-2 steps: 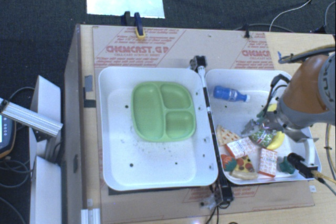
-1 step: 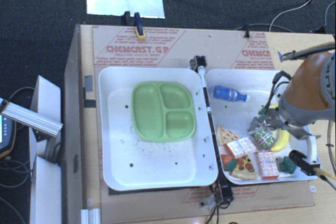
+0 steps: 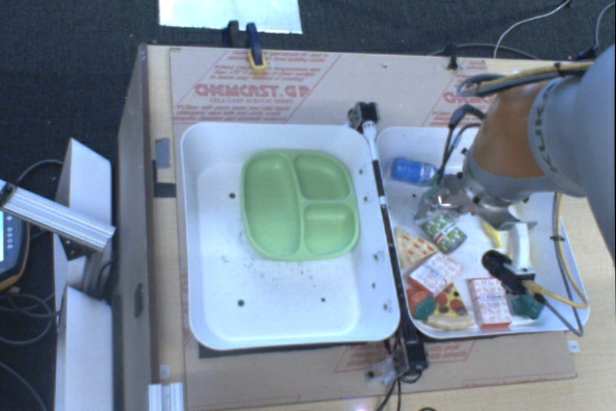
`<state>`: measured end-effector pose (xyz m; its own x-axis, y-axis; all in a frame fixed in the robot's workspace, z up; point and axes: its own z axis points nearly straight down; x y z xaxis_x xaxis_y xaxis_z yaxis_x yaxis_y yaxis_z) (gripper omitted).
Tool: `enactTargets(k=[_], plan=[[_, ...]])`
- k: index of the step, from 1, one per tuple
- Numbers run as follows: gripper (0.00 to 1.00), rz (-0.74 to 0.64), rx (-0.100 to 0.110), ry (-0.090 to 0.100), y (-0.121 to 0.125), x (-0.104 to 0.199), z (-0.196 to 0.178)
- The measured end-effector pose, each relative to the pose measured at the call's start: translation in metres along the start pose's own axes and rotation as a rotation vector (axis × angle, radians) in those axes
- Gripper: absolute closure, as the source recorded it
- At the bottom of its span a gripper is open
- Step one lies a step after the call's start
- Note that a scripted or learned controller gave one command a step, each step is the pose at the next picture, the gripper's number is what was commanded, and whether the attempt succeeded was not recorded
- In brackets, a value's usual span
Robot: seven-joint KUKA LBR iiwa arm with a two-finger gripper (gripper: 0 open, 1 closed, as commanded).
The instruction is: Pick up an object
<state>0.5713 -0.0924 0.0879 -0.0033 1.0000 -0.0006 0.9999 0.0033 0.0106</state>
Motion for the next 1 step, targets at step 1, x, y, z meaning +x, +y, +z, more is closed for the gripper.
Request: enactTargets(k=[1], plan=[[1.00,-0.001,0.008,0.001,-0.0032,0.0565,-0.0972]])
